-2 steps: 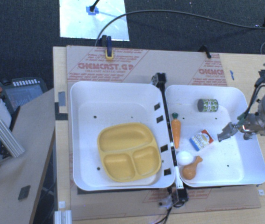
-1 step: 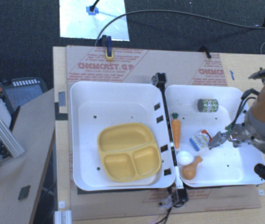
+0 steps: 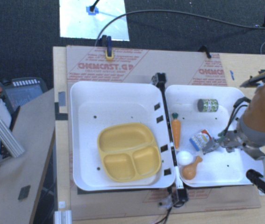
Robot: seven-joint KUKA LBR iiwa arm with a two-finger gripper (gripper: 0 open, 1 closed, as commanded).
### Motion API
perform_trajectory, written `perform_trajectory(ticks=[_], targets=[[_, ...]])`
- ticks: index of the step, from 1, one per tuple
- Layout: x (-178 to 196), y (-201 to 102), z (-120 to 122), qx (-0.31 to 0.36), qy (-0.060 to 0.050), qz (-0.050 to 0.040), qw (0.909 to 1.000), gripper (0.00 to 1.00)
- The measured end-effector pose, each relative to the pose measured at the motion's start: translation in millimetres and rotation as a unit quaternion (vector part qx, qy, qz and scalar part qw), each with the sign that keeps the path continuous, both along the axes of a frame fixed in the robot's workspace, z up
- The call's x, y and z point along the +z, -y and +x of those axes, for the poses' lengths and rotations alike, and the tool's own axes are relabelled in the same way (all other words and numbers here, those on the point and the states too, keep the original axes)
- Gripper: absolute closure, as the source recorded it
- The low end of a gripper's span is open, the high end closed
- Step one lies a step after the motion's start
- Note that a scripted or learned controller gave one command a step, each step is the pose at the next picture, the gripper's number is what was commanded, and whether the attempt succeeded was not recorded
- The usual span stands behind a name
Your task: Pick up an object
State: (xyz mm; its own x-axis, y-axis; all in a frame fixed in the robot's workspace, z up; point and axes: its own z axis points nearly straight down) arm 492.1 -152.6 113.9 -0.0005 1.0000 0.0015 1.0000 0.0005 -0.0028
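Two white bins sit side by side on the surface (image 3: 244, 62). The left bin (image 3: 83, 125) carries a yellow divided tray (image 3: 129, 150), three compartments, lying toward the near right corner. The right bin (image 3: 225, 174) carries the small things: a green-labelled can (image 3: 208, 105) on its side near the far wall; an orange toy carrot (image 3: 176, 130) lying along the left wall, green tip pointing away; a white ball (image 3: 185, 158) just below the carrot; a tan toy drumstick (image 3: 191, 167) touching or just beside the ball, near the front wall; a small blue, white and red packet (image 3: 200, 139) around mid-bin.

The arm (image 3: 263, 118) comes in from the right, orange band above the wrist. Gripper (image 3: 212, 146) is low in the right bin, its tips right against the packet's right edge. Whether it is clenched, released or grasping the packet: cannot tell. Can, carrot, ball and drumstick are apart from the gripper.
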Motion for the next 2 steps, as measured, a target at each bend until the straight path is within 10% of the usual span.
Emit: perform_trajectory(ticks=[1,2], targets=[[13,1,2,0.000,0.003,-0.0011,1.0000,1.00],[61,5,11,0.002,0.004,-0.0017,1.0000,1.00]])
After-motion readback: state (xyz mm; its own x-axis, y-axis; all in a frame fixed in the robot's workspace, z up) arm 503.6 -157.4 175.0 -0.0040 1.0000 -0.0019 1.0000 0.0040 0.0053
